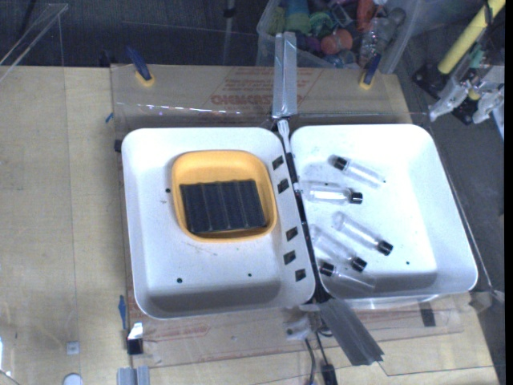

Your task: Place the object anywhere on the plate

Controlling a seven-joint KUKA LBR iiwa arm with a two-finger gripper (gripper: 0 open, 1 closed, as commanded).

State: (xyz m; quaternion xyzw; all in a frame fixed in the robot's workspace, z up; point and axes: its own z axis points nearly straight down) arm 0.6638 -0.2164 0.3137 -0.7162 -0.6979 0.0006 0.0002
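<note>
A yellow plate (183, 175) with rounded corners lies in the left bin (148, 255), towards its back. On the plate rests a dark rectangular ridged block (223, 205), lying flat and covering most of the plate's floor. In the right bin (425, 215) lie several clear plastic tubes with black caps: one near the back (357, 168), one below it by the divider (333, 192), one in the middle (362, 235), and more at the front left corner (343, 267).
A raised divider (287, 207) with dark markings separates the two bins. Behind the bench stands a clear box of colourful toys (337, 10). White and yellow equipment (469, 95) sits off the bench at the upper right.
</note>
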